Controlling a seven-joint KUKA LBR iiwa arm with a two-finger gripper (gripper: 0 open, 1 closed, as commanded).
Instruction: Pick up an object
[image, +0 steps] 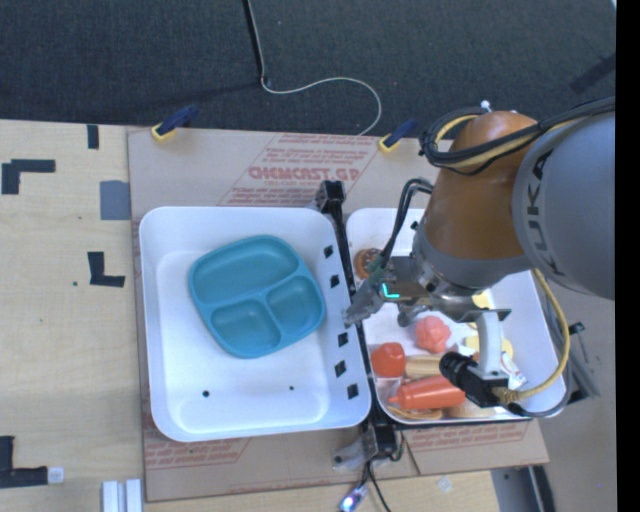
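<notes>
the arm (500, 210), grey with a broad orange band, reaches in from the right and hangs over the right bin (535, 300), covering much of it. the end effector (370, 302) sits low at the bin's left side, close to the black divider strip (340, 290) between the two bins. a small teal light glows on its body. the wrist above hides it, so i cannot tell whether it is spread or pressed together, and nothing can be seen gripped in it.

the things to pick lie in the near half of the right bin. a pink lump (432, 333) rests just right of the end effector. an orange-red round piece (388, 357) lies nearer the front, by the bin's left wall. a long red-orange piece (422, 396) stretches along the front wall, with a tan piece (425, 371) touching its far side. something yellow (503, 350) peeks out further right, too hidden to name. a small brown thing (367, 262) sits near the bin's far left corner.

the left bin (165, 330) holds a blue divided plate (258, 295) with three compartments, lying flat and turned at an angle.

both bins stand on a cardboard sheet (290, 170) on the desk (60, 330), with a blue clip (175, 120) at its far left corner.
</notes>
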